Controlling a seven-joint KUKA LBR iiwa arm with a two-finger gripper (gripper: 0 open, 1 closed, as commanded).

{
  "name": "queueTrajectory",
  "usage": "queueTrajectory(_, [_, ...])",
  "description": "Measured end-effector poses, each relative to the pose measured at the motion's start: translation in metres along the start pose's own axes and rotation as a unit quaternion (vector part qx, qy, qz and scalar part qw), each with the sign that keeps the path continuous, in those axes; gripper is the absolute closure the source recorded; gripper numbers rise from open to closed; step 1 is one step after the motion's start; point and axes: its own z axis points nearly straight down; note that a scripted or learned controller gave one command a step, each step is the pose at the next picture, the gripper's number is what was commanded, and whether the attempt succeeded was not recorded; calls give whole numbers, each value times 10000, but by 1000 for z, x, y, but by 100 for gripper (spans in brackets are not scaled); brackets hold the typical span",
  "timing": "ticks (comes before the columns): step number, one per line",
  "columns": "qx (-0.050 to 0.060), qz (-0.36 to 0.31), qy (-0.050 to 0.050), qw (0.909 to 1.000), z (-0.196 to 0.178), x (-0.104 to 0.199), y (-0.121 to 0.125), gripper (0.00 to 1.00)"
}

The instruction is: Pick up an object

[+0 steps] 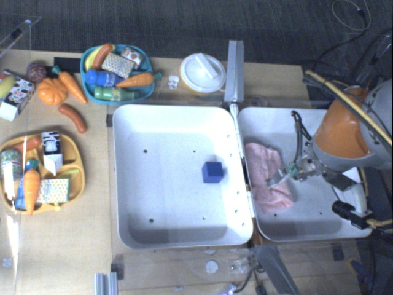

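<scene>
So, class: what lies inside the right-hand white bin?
A crumpled pink cloth lies against the left wall of the right bin, with the gripper at its right edge. Whatever sits beneath the cloth or arm is hidden.

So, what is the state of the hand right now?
Hand: over the pink cloth in the right bin; open or closed cannot be told.

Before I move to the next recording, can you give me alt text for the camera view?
A grey and orange robot arm reaches from the right into the right bin, its gripper low over a crumpled pink cloth by the bin's left wall. A small blue cube sits alone in the left bin, and toy food lies on the bench to the left.
</scene>
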Motion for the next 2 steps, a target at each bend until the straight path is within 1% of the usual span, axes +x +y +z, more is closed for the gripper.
queueTrajectory(1, [28,-776,16,9970,2,-4,43,0])
queueTrajectory(2, [28,-815,18,9967,2,-6,78,0])
